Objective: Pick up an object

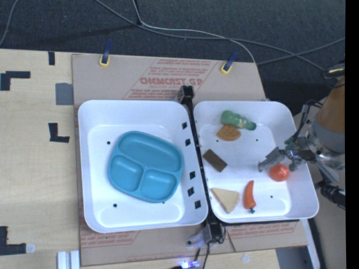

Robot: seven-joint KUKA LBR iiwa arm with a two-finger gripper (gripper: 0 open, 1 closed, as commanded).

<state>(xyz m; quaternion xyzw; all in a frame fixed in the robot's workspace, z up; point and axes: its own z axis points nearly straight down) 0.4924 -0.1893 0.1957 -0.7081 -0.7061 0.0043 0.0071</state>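
Because the gripper (279, 160) hangs low at the right side of the right bin (263, 108), with one grey finger (269, 161) reaching left over the white floor and the red tomato (279, 173) lying just near of it and touching or almost touching the tip, the likeliest trouble is a miss: I cannot tell how far the fingers are spread, nor whether the tomato sits between them or only beside them, and nothing is plainly held. If the tomato is the target, it is round, with no long axis and no pointing direction, so the risk is that a finger lands on top or to one side and rolls it toward the bin's right wall, which is close by. The orange carrot (249, 195), near and left of the tomato, is the elongated piece; its long axis runs near to far, tilted slightly, with its dark green stalk end toward the near wall, and a grasp along that axis instead of across it would probably slip. The tan wedge (225, 199) lies just left of the carrot, the brown block (214, 160) sits further left, and the green bottle (238, 120) and cookie (228, 132) lie at the far side. The blue tray (146, 166) rests in the left bin (90, 150), well apart.
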